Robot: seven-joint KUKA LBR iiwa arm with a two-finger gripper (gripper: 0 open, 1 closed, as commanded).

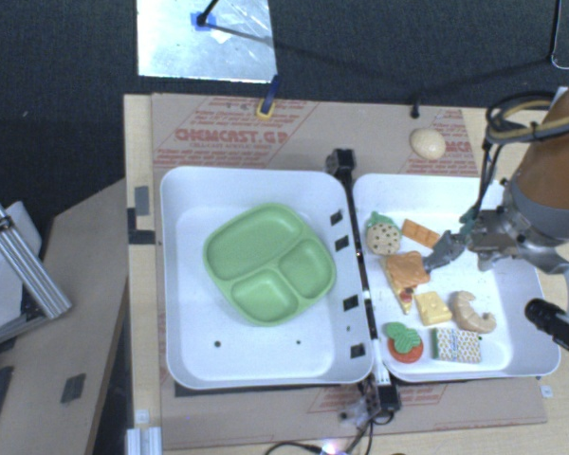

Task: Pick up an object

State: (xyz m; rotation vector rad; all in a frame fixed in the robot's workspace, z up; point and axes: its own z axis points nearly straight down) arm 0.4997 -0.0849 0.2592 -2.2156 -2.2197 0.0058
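The right bin (512,282) holds several toy foods: a speckled cookie (382,234), an orange cracker (420,232), an orange pizza slice (404,275), a yellow cheese block (432,307), a croissant (474,313), a tomato with a green top (405,342) and a patterned wafer (456,345). My gripper (444,253) reaches in from the right and sits low over the bin. Its dark tip is at the upper right edge of the pizza slice, just below the cracker. Nothing is visibly lifted.
The left bin (185,339) carries a green divided plate (268,263). A black divider (357,254) runs between the bins. A beige egg-shaped object (428,142) lies on the cardboard behind the right bin. The arm's grey and orange body (550,178) overhangs the right bin's right side.
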